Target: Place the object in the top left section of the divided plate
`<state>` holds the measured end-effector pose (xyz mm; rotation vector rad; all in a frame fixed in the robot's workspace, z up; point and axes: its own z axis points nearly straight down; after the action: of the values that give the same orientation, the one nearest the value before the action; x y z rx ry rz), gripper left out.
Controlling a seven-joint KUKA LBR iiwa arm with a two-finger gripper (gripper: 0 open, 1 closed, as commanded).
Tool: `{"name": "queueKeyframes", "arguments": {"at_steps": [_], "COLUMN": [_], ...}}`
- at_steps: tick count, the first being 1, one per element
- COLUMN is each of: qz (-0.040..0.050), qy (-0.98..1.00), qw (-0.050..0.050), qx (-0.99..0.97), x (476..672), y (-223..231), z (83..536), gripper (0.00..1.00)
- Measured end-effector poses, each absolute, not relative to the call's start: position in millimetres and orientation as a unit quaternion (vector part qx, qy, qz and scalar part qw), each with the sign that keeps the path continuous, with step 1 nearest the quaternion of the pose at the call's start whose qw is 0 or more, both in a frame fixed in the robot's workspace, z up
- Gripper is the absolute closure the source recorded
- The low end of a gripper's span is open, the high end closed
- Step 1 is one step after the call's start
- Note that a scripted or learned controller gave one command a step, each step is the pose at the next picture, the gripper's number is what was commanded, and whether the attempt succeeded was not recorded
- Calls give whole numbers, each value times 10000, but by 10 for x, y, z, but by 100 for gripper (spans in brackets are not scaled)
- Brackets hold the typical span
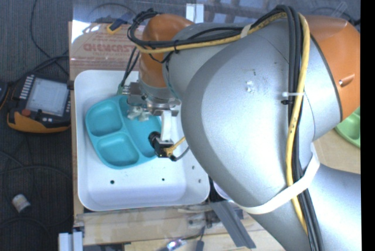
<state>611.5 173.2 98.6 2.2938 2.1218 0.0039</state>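
Pincer (142, 110) over teal divided plate (114, 135) in white bin (132, 188); opening can't tell.

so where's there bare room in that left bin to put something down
The white bin has bare floor along its near edge, below the teal divided plate, plus a thin strip left of the plate. The plate's two left sections look bare too. It is crowded at the plate's right side, where the gripper and arm hang.

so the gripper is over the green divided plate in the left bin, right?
Not quite: the divided plate is teal blue, not green. The rest holds. The camera view shows it lying in the left white bin, with the gripper down over the plate's right side.
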Motion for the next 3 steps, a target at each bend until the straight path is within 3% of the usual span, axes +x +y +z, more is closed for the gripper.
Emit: {"name": "queueKeyframes", "arguments": {"at_steps": [1,2,3], "qz": [15,-56,54], "qy": [6567,6910,7196], "qw": [15,4,93], "qx": [7541,7228,6943], "x": [6314,6678,6233], "y": [1660,1955,2285], "z": [935,932,937], "gripper": [100,100,100]}}
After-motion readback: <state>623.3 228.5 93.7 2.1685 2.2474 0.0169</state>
